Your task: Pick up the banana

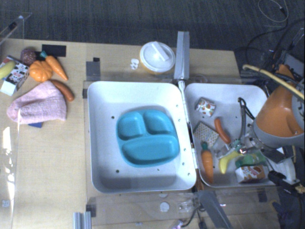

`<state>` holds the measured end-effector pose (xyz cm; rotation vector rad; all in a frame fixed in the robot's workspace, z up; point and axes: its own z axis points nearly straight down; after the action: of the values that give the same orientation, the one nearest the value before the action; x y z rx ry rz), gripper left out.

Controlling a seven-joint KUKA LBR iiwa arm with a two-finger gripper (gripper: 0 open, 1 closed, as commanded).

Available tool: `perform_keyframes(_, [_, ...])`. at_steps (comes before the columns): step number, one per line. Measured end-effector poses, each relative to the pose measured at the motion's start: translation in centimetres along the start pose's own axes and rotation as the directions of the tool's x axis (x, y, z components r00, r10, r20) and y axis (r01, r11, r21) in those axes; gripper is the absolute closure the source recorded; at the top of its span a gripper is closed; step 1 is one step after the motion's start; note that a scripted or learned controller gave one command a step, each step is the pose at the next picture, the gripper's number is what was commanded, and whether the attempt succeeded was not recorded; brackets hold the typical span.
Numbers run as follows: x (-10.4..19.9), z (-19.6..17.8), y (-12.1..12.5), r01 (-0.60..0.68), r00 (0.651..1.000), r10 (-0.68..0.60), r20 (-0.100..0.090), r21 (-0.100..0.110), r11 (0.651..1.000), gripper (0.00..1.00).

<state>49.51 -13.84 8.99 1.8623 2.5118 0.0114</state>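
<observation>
The banana point(228, 159) is seen lying in the right bin point(228, 95), near its front edge, just right of a toy carrot point(207, 162) and just left of a small packet with a green top point(249, 170). The gripper point(244, 146) is lowered into the same bin, right above the banana's upper end; whether the claw is released or clenched cannot be told, as that spot is too cluttered and blurred. A small sausage point(222, 130) and a patterned cup point(205, 107) are placed farther back in that bin. The left bin point(102, 128) is occupied by a blue divided tray point(148, 137). A pink cloth point(38, 104) is spread on the bench at the left.
</observation>
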Motion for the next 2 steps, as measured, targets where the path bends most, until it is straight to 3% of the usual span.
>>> perform_keyframes(1, [-0.2, -1.2, 0.3, 0.002, 1.0, -0.002, 0.008, -0.009, 1.0, 1.0])
perform_keyframes(2, [6.0, -9.5, 1.2, -0.05, 0.999, 0.05, -0.006, 0.011, 0.999, 1.0])
